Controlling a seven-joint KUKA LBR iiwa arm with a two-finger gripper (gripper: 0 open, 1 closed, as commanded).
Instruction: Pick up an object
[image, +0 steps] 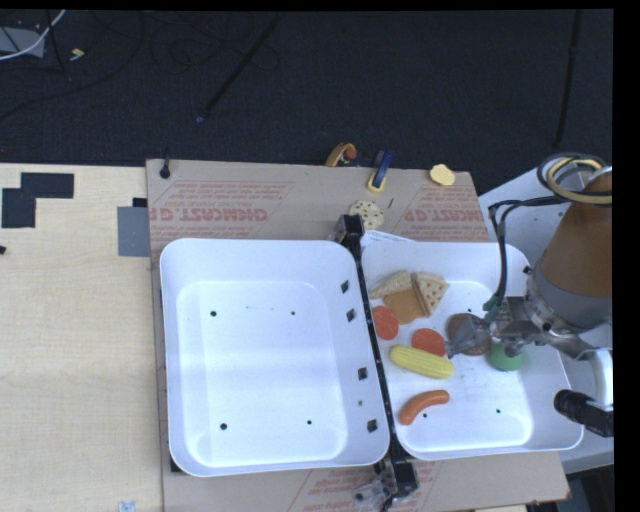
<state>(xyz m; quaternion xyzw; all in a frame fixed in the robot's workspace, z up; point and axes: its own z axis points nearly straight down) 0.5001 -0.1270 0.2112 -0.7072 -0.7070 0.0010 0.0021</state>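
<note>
Hand low over the right bin, among toy food.
Nearest, sausage; then corn just left of hand, green piece touching its right side; farther, tomato, bread. Cannot tell hand's opening.

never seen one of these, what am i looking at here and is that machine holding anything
One camera above a bench looks down at a slant. The grey and orange shape at the right is a robot arm whose gripper is low in the right bin, beside a green object. Whether it grips anything cannot be told from here. That bin holds toy food: a corn cob, a sausage, two red tomato-like pieces and bread or cracker pieces. The left bin sits beside it, on cardboard.
</note>
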